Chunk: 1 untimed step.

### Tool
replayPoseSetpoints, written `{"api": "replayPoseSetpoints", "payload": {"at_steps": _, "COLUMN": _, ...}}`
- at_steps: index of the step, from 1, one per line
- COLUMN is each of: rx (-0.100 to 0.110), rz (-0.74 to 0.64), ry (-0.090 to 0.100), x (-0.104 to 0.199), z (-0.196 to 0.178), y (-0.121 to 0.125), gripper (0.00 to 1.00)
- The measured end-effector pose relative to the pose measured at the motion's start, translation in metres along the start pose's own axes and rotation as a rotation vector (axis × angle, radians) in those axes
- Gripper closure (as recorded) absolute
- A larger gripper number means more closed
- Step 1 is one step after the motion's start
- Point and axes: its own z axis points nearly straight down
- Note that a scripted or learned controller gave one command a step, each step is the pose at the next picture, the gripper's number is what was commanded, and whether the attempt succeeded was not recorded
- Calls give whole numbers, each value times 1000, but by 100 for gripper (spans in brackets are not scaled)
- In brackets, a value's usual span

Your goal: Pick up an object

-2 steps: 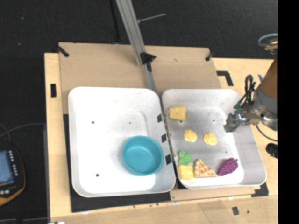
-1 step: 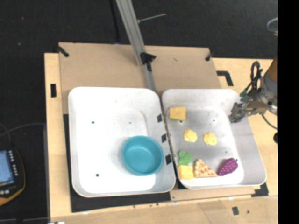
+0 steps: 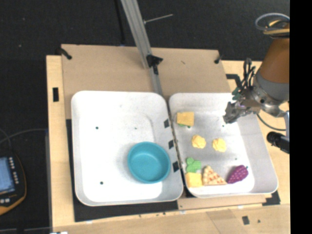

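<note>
We see the pincer [image 3: 231,114] hanging over the upper right part of the right bin [image 3: 261,152], on the grey arm [image 3: 273,77] that comes in from the right with its orange band above the wrist. The pincer is dark and small in this view; we cannot tell how far it is open. We see nothing between its tips, and it looks apart from every object, though the slant of the camera makes height over the bin floor hard to judge.

Objects we can pick from, all in the right bin:
- yellow square block [image 3: 185,119], near the bin's upper left, well to the left of the pincer
- two small yellow pieces, one [image 3: 198,141] and the other [image 3: 219,145], side by side mid-bin, below and left of the pincer
- green piece [image 3: 193,165] at the left wall, just above a yellow block [image 3: 193,180]
- pizza-like wedge [image 3: 212,176], just beside that yellow block
- purple grape bunch [image 3: 237,174], right of the wedge, near the lower right

In the left bin [image 3: 87,116] we see a blue bowl [image 3: 148,162], upright, toward its lower right corner. Both bins sit side by side on the tan surface [image 3: 195,65].
</note>
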Motion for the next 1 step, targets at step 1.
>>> {"api": "replayPoseSetpoints", "payload": {"at_steps": 1, "rx": 0, "rz": -1, "ry": 1, "x": 48, "z": 12, "y": 28, "gripper": 100}}
